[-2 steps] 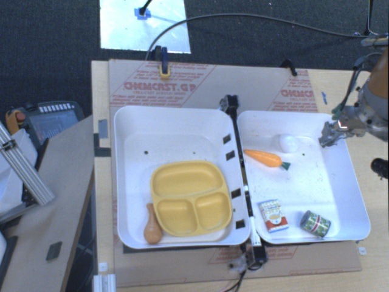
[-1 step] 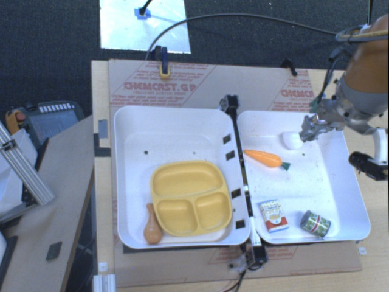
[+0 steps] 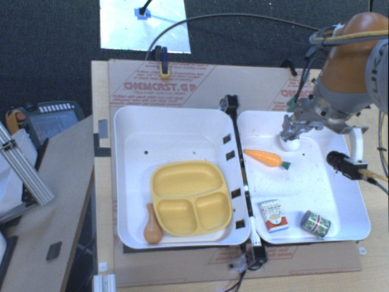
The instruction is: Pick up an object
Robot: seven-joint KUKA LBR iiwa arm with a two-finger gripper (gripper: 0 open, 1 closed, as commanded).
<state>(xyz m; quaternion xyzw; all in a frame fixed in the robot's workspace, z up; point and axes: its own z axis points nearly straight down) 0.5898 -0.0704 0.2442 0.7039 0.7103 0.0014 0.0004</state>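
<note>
A small white rounded object (image 3: 291, 142) sits near the back of the right shallow white bin (image 3: 355, 224), directly under the hand (image 3: 293, 130); whether the hand is spread or pinching it I cannot tell. It looks light, smooth and probably slippery, best taken across its middle. That bin also holds an orange plastic carrot (image 3: 263, 157), a small printed carton (image 3: 273, 215) and a green-labelled tin can (image 3: 315, 223), while the left white bin (image 3: 130, 163) holds a yellow divided plate (image 3: 191, 196) and a tan wooden pear-shaped piece (image 3: 152, 226).

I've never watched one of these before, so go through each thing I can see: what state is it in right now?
carrot: lying flat, right bin, untouched
small carton: lying flat, right bin
can: on its side, right bin
yellow tray: flat, left bin
wooden spoon: beside the tray
gripper: low over the right bin
</note>
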